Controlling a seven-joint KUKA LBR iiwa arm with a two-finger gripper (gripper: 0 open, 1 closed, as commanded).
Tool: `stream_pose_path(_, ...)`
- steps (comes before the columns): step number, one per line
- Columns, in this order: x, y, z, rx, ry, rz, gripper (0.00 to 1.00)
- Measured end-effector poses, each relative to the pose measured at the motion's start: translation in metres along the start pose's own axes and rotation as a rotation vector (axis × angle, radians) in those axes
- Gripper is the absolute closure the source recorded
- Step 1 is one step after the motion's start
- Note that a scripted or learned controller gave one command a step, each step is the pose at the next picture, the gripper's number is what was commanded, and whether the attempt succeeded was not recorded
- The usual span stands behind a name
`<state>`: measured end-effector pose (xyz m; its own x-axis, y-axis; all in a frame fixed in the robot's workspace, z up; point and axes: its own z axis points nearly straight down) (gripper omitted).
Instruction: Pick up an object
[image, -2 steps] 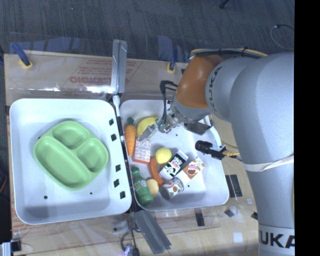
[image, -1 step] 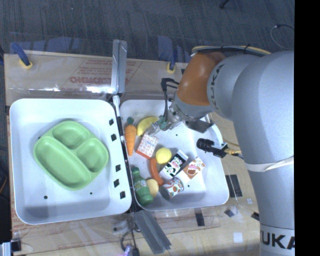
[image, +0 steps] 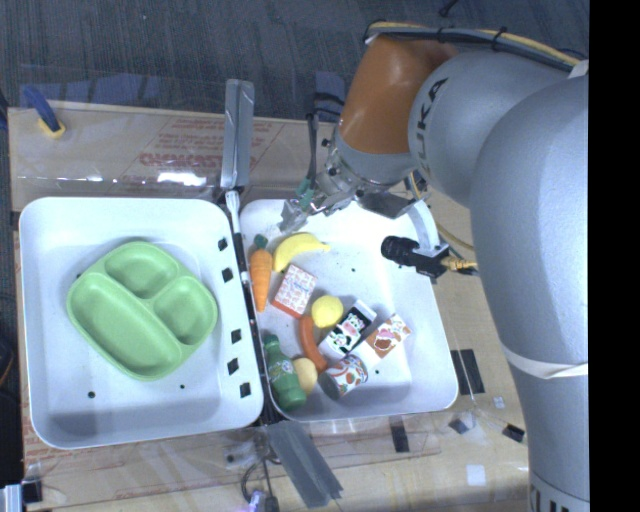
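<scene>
The right bin (image: 420, 395) holds toy food: a yellow banana (image: 297, 248), an orange carrot (image: 261, 277), a red-and-white carton (image: 294, 291), a lemon (image: 326, 311), a second carrot (image: 310, 343), a black-and-white carton (image: 348, 331), a brown carton (image: 387, 337), a can (image: 346, 377), a green bottle (image: 282, 375) and a small pear (image: 305, 373). My gripper (image: 306, 205) hangs over the bin's far left corner, just above the banana. Its fingers look parted, with nothing between them.
The left bin (image: 60, 400) carries a green divided plate (image: 143, 308). A grey metal divider (image: 237, 135) stands between the bins at the back. The arm's large grey body (image: 520, 200) covers the right side of the view.
</scene>
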<state>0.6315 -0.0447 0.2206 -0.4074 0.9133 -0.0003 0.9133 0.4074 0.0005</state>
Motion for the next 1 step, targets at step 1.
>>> stream_pose_path(1,0.0091,0.032,-0.0707,0.0,-0.001,-0.155,1.0)
